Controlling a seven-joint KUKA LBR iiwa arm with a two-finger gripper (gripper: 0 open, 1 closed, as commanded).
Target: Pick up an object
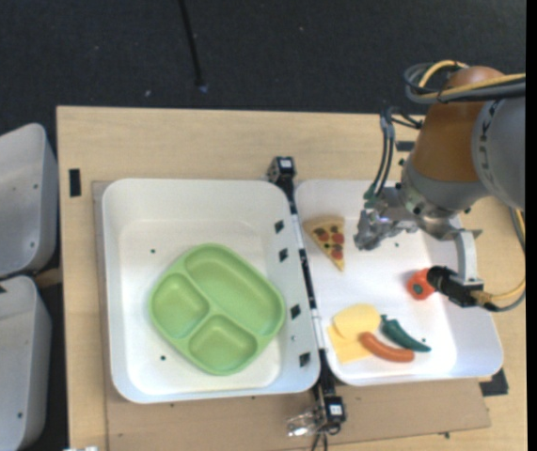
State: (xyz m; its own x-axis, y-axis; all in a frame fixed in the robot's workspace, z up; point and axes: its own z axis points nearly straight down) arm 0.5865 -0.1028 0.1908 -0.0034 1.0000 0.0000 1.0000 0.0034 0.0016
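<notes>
Our gripper point(370, 231) hangs over the right bin point(475, 350), near its top left part. The pizza slice point(328, 241) lies just beside it, to the left in the pic. The slice's long way runs from crust at the top down to a point at the bottom. We can't tell if the fingers are wide or narrow, they look too dark & small. Nothing shows between them. We think a short move left & down would put us over the slice. The tomato point(420, 284), pepper point(403, 334), hot dog point(386, 348) & cheese point(351, 332) sit lower, farther off.
</notes>
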